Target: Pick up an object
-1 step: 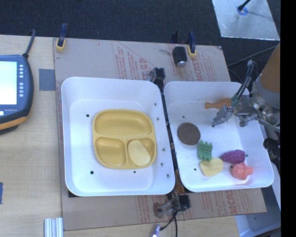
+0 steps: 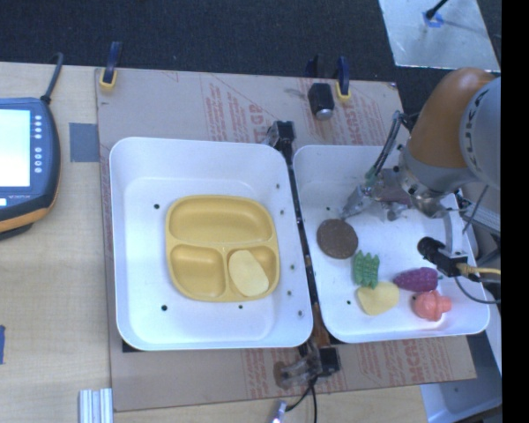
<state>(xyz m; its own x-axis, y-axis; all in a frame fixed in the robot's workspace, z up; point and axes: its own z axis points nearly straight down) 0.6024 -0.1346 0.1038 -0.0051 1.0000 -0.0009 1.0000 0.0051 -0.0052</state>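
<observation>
Toys crowd the right white bin (image 2: 331,320): a flat brown disc (image 2: 338,238), a green ridged block (image 2: 366,269), a pale yellow lump (image 2: 377,299), a purple bunch-shaped piece (image 2: 417,279) and a pink-orange figure (image 2: 431,306). The grey arm's gripper (image 2: 379,196) hovers over that bin's far part, nothing visibly held; its state I cannot tell. The left white bin (image 2: 128,236) holds a yellow compartment tray (image 2: 220,247).

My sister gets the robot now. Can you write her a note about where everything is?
Gripper: over the back of the right bin, nothing seen in it.
Right bin holds: brown disc, green toy, yellow toy, purple grapes, pink toy.
Left bin: yellow divided tray with a pale yellow piece in its front right compartment.
Done: nothing lifted.
Left: pick up an object.
</observation>
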